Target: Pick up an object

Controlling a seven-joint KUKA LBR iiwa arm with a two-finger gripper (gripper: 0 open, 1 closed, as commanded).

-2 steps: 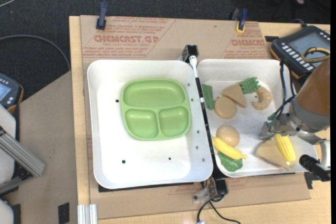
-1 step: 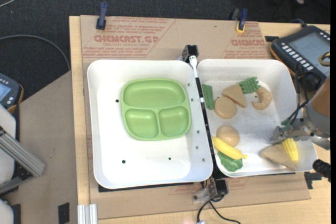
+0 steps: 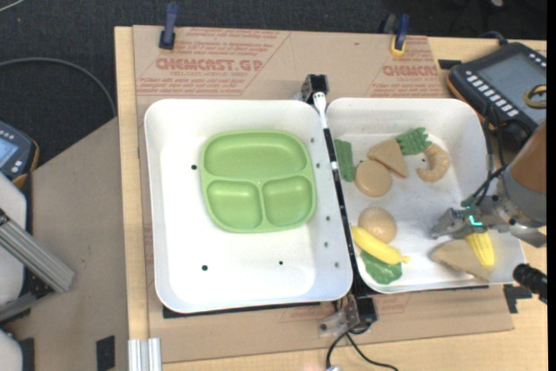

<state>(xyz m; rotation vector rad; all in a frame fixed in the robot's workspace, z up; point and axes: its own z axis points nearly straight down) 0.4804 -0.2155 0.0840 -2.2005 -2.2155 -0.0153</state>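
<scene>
At the near edge of the right bin (image 3: 408, 107), a green piece (image 3: 383, 269) lies under a yellow banana (image 3: 380, 247), with a round tan ball (image 3: 378, 223) just behind them. To their right a tan wedge (image 3: 459, 259) and a yellow corn cob (image 3: 482, 248) sit beside the tool (image 3: 452, 223), which reaches in low from the right, pointing left, its dark fingers (image 3: 445, 224) spread and holding nothing. Farther back lie a tan disc (image 3: 373, 178), a tan slice (image 3: 387, 157), a curled pastry (image 3: 433, 162) and green leafy bits (image 3: 412, 140). The left bin (image 3: 174, 187) holds a green divided tray (image 3: 258, 180) on the tabletop (image 3: 217, 56).
</scene>
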